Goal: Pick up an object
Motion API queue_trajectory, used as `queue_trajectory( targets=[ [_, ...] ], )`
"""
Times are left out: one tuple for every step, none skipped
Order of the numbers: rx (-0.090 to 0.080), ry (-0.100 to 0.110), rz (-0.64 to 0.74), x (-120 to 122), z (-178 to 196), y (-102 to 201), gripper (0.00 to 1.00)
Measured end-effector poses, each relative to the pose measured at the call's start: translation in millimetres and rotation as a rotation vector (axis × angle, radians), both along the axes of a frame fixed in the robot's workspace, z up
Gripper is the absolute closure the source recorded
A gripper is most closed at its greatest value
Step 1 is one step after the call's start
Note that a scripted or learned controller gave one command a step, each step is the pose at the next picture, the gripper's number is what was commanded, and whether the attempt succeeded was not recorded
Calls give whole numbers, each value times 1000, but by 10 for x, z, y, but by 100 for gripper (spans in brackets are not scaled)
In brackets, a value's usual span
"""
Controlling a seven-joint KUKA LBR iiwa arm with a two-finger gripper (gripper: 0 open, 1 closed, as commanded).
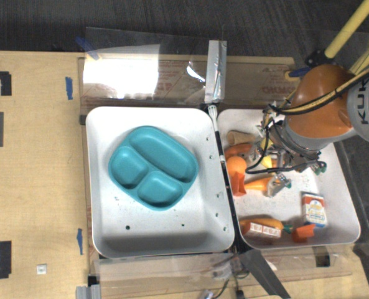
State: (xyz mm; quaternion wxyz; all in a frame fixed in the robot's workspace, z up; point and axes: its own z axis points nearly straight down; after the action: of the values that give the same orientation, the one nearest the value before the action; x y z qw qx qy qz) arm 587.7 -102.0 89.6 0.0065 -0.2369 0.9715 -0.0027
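Note:
The arm comes in from the right and its gripper [277, 176] hangs low in the right bin [343, 213], over a cluster of small items. Under and beside it lie an orange round piece [235, 166], an orange carrot-like stick [256, 183], a yellow piece [266, 162] and a tan piece [239, 136]. The wrist and cables hide the fingertips. Nearer the front lie a hot-dog-like item with a label [263, 227], a small red-orange block [304, 231] and a small carton [314, 208].
The left bin [103, 229] holds a teal divided plate [152, 166]. A metal divider [215, 73] stands at the back between the bins. A yellow pole [353, 22] crosses the top right. Cardboard bench surface lies to the left.

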Motion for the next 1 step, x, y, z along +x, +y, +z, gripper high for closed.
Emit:
queue_trajectory(
  targets=[
    [0, -1, -26, -100, 4, 35, 0]
  ],
)
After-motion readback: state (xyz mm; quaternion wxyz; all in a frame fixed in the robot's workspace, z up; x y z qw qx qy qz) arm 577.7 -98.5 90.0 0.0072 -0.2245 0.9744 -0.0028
